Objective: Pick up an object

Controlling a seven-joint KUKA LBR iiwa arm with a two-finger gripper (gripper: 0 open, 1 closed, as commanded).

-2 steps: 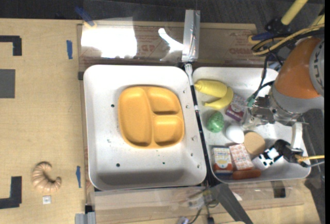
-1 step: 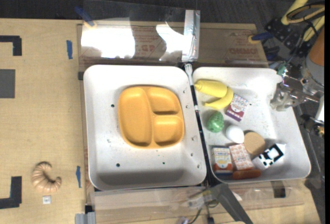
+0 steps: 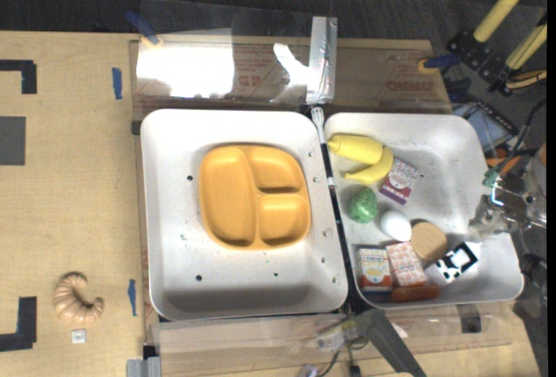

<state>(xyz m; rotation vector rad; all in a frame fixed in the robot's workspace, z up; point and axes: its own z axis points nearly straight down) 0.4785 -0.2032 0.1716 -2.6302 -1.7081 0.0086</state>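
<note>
As far as you can see, nothing is picked yet — the gripper (image 3: pixel 499 208) sits at the right bin's (image 3: pixel 452 134) 3 o'clock edge, open or shut I cannot tell. Candidates lie loose: banana (image 3: pixel 358 155), green ball (image 3: pixel 363 208), white egg (image 3: pixel 397 227). The grasp remains.

a light wooden bench (image 3: pixel 69 193) fills the frame's left and middle. two shallow white bins rest on it side by side: the left bin (image 3: pixel 165 280) mid-frame, the right bin (image 3: pixel 452 136) beside it. a croissant (image 3: pixel 78 297) lies at lower left.
</note>
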